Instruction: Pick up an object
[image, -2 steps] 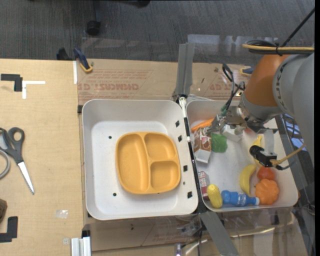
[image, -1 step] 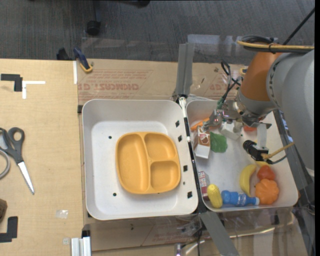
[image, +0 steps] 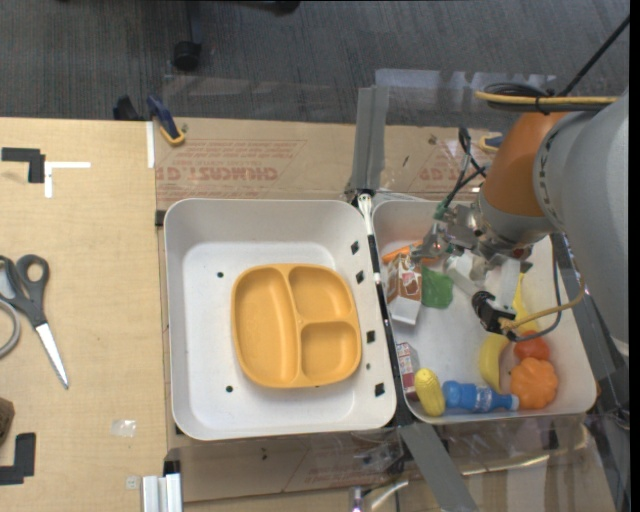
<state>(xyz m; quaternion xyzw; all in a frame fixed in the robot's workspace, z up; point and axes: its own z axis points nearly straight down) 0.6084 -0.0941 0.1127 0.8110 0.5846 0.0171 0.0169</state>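
My gripper (image: 447, 247) hangs low over the back part of the right bin (image: 455, 345), reaching in from the right below the arm's orange band. Just under it lies a green block (image: 437, 289), and a brown and white carton (image: 403, 285) leans against the bin's left wall. Whether the gripper touches either one is hidden by its own body. Nothing is visibly lifted off the bin floor.
The right bin also holds a banana (image: 492, 360), an orange pumpkin-shaped toy (image: 533, 383), a red fruit (image: 532, 348), a blue bottle (image: 478, 397) and a yellow toy (image: 428, 391). A yellow divided plate (image: 297, 325) lies in the left bin (image: 190, 300). Scissors (image: 38, 312) lie on the bench at the left.
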